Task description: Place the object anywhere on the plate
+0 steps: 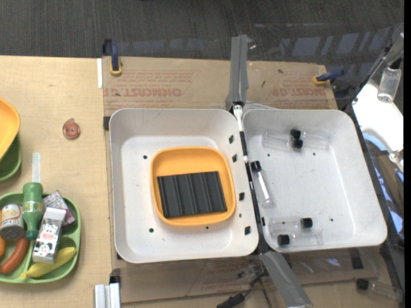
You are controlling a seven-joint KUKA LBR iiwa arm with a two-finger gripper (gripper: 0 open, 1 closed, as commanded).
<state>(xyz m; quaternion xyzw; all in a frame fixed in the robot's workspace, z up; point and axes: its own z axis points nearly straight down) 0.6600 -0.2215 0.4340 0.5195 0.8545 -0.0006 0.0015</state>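
Note:
An orange plate lies in the left white bin. A dark grey ribbed slab rests flat on the plate's middle and covers most of its floor. Part of the arm's pale body stands at the right edge, outside and above the right white bin.
Several small clear pieces with black caps lie in the right bin: one at the back, one by the left wall, two at the front. On the bench to the left stand a green tray of toy food, a yellow bowl and a small pink disc.

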